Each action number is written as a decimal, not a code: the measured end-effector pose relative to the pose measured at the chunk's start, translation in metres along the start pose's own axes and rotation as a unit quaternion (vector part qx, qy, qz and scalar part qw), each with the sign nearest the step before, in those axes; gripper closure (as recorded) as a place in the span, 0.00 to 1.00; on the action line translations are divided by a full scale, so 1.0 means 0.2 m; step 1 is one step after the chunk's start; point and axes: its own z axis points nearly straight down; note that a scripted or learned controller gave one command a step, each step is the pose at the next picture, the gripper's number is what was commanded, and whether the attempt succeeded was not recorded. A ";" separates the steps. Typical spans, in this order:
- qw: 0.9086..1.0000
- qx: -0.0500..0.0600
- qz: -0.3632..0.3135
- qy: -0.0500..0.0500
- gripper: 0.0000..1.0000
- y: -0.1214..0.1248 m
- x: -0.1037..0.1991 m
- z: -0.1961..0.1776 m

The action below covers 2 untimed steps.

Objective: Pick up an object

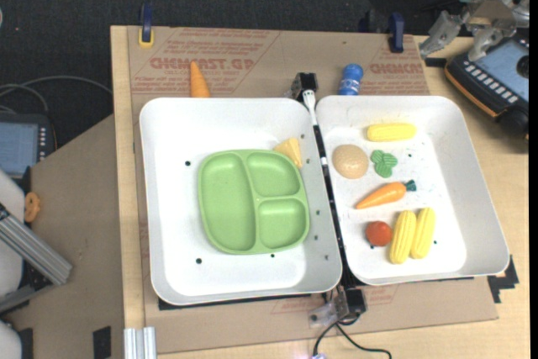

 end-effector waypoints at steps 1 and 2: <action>1.000 -0.003 0.000 0.001 0.00 -0.19 0.31 -0.86; 1.000 0.005 -0.002 0.003 0.00 0.01 0.78 -0.88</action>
